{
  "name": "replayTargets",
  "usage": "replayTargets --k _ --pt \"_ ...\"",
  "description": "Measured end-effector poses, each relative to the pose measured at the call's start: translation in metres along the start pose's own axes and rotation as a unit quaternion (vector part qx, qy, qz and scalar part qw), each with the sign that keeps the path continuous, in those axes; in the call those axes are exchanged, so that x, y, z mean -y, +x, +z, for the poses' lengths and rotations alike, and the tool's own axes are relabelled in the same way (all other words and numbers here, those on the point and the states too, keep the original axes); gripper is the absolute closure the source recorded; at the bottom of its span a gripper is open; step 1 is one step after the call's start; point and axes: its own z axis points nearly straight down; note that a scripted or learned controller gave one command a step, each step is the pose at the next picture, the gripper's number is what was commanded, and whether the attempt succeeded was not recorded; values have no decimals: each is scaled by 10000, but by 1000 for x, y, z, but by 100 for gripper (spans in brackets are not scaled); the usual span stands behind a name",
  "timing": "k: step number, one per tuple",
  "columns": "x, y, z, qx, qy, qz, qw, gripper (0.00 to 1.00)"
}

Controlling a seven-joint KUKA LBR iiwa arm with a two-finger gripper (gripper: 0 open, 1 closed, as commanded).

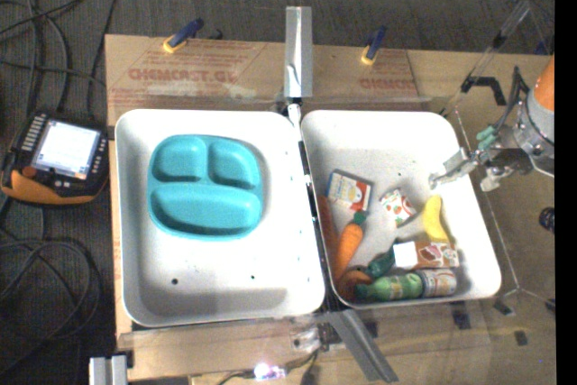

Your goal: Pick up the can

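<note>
The can (416, 285) lies on its side near the front wall of the right bin (388, 126); it has a green label and a silvery end that points right. A red-labelled package (438, 255) rests just behind it. My gripper (464, 167) hovers over the right rim of the right bin, well behind and to the right of the can, and nothing is visibly held in it. The grey arm with its orange band (544, 86) comes in from the right edge.
The right bin also holds a carrot (347, 243), a banana (435, 219), a small carton (348, 190), a white-and-red wrapped item (398, 206) and a white block (405, 253). A teal divided plate (207, 187) sits in the left bin (135, 284). A teach pendant (59, 156) lies at left.
</note>
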Motion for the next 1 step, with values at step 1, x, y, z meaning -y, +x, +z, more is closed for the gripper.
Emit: replayTargets --k 1 --pt "-8 29 107 -6 7 0 10000 0"
